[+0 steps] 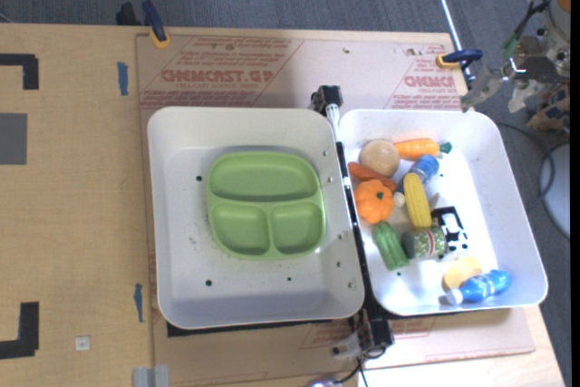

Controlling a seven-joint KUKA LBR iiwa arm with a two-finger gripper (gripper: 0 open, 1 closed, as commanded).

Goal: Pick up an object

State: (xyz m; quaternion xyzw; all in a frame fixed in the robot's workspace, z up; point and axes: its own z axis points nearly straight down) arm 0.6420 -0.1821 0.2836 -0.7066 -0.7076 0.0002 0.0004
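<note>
The right white bin [507, 195] holds a heap of toy food. An orange carrot [417, 146] lies at the back beside a tan round piece [381, 157] and a small blue piece [424, 168]. An orange pumpkin [374, 201] sits by the bin's left wall, with a yellow corn cob [416, 199] to its right. Nearer the front lie a green cucumber [391, 246], a small green can [426, 243] and a black-and-white piece [449, 224]. A yellow piece [460, 270] and a blue bottle [485, 285] rest in the front right corner.
The left white bin [172, 222] holds a green divided plate [265, 202]. A black divider [349, 204] runs between the bins. Clamps [458, 59] hold the brown board at the back. Cluttered hardware [535, 72] stands past the back right corner.
</note>
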